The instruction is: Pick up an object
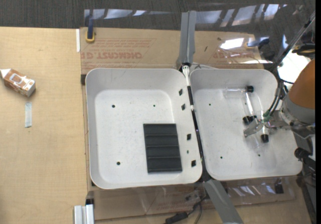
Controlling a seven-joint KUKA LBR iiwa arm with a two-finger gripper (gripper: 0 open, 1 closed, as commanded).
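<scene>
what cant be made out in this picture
All in the camera view:
- Clear item in the right bin: see-through on white, shape unclear.
- Whatever lies under the gripper: too small and blurred.
- Arm: cut off by the right edge.
- Small box on the bench: print too small.

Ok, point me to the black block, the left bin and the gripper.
black block [162,148]: camera view, centre of its ridged top.
left bin [125,110]: camera view, bare floor behind the block.
gripper [255,129]: camera view, its tip.
</scene>
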